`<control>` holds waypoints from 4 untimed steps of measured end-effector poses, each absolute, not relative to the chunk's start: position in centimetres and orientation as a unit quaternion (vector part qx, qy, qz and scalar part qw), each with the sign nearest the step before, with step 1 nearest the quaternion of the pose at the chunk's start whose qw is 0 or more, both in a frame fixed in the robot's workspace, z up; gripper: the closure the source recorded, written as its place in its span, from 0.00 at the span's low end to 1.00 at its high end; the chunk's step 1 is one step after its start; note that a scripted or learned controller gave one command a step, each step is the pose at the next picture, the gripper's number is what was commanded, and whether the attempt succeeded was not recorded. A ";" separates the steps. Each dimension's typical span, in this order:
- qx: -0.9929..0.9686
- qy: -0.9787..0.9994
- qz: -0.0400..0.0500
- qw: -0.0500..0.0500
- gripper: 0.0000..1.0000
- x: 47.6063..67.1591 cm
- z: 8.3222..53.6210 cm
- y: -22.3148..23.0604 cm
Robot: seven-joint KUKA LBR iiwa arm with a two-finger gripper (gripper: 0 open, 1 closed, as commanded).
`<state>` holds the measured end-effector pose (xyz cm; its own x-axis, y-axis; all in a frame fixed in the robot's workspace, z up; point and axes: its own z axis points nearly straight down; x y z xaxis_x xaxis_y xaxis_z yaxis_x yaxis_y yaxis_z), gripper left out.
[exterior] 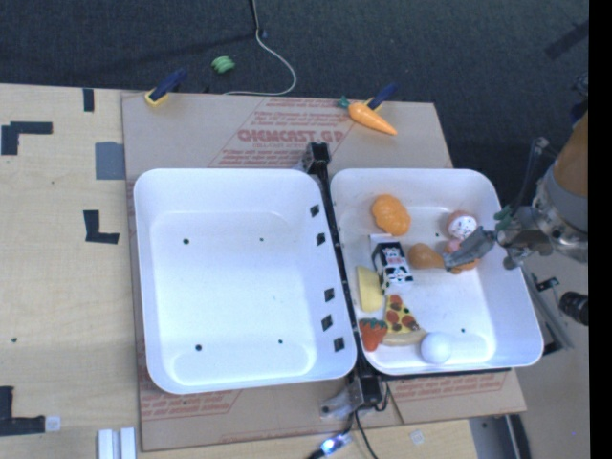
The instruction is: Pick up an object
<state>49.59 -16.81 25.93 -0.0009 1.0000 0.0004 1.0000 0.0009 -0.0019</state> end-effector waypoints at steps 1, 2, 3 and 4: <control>-0.707 -0.708 -0.003 -0.001 0.00 56.7 8.7 -13.4; -0.706 -0.708 -0.002 0.000 1.00 56.5 10.2 -13.5; -0.704 -0.710 -0.003 -0.003 1.00 62.0 18.9 -7.5; -0.702 -0.712 -0.003 0.000 1.00 64.8 23.1 3.1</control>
